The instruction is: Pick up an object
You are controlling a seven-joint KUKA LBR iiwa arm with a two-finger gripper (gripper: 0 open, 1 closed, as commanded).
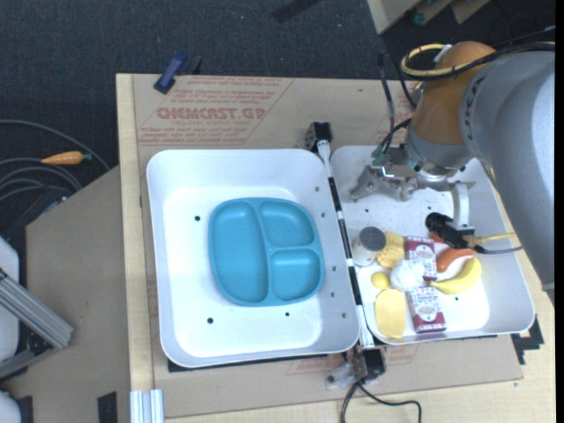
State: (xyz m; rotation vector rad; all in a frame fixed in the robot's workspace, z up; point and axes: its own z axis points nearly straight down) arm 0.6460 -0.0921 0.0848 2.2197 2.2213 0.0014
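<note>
We see a turquoise divided plate (264, 249) in the left white bin (176, 192), set on a tan bench (220, 104) printed with faded red lettering. In the right white bin (507, 302) we pick out yellow toy pieces (390, 311), a red-and-white packet (426, 311), an orange-and-white piece (454, 258) and a grey disc (372, 237). The arm (520, 113) is grey with an orange band (445, 95), over dark carpet (70, 42) where a small blue object (171, 73) and an orange one (63, 158) lie.

Divided plate (264, 250) in left bin (176, 183); clutter in right bin (507, 302).
</note>
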